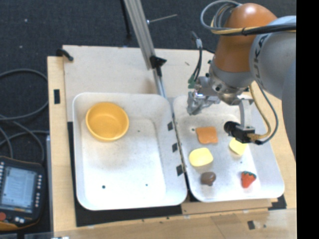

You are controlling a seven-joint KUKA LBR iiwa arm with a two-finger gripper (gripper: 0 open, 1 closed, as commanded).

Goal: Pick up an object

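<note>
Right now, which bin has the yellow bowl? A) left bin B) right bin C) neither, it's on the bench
A: the yellow bowl sits in the upper-left corner of the left bin, while the right bin holds the small food pieces.

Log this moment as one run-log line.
gripper: above right bin far end, holding nothing | nearest: orange tile | yellow bowl: left bin | pick: not yet done
</note>
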